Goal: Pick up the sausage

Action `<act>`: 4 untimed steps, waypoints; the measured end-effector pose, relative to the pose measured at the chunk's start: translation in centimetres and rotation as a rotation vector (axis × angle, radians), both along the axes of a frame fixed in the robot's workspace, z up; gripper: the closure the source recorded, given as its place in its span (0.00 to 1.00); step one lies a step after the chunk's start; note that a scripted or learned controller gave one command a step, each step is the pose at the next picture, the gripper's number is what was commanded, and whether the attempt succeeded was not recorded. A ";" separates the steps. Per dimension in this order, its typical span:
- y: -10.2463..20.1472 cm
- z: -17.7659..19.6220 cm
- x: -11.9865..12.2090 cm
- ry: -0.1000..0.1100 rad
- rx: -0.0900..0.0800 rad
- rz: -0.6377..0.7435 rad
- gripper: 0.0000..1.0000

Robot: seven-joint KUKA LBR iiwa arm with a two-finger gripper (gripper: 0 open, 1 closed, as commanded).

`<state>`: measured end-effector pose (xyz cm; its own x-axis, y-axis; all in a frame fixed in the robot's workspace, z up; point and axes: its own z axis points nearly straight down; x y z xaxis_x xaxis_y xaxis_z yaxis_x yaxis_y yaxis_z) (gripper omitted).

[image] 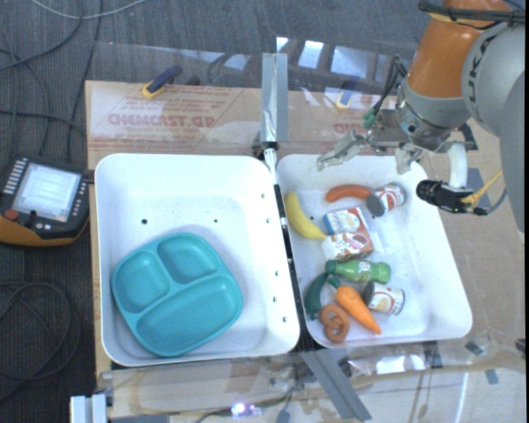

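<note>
I saw the sausage (347,191) lying in the right bin (441,263), near its far wall, just above the small carton (350,228) and beside a can (384,200). The tool (368,151) hovered just above the sausage, over the far rim of the same bin. Its fingers (337,158) stood apart and nothing was between them. The banana (301,218) lay left of the sausage.

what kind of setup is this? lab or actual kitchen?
Likely a robot test lab, not a kitchen: toy food such as the sausage sits in a white bin, a teach pendant lies on the carpet, and loose cables trail nearby.
</note>
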<state>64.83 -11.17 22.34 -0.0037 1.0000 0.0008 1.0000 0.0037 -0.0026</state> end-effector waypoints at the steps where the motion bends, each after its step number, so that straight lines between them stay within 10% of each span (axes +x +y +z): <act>1: -2.9 -6.8 0.4 0.000 -0.003 0.075 0.00; 2: -3.4 -13.9 0.5 -0.002 -0.005 0.046 0.00; 3: -3.5 -12.6 0.7 -0.010 -0.009 0.046 1.00; 4: -0.7 -13.4 0.8 -0.002 -0.012 0.174 1.00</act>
